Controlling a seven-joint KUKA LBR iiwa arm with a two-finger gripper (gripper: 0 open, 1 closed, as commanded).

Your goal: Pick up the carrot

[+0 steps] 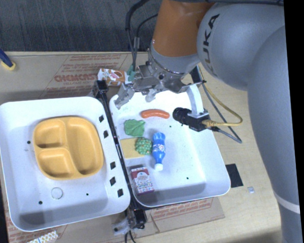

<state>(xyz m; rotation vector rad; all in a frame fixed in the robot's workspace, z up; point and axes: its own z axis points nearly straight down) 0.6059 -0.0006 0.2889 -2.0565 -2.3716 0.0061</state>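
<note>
The carrot [155, 113], a short orange piece, lies near the back of the right bin [208, 166]. My gripper [137, 96] hangs over that bin's back left corner, just up and to the left of the carrot. Its two fingers are spread open with nothing between them; one fingertip [122, 98] is near the divider between the bins, the other [151, 96] is just above the carrot's left end. The grey arm with its orange band reaches in from the upper right.
In the right bin, in front of the carrot, lie a green leaf [134, 127], a yellow slice [126, 146], a green knobbly piece [143, 145], a blue bottle [158, 150] and a red box [141, 179]. The left bin [17, 207] holds a yellow divided tray [67, 147]. A small carton [110, 75] sits behind the bins.
</note>
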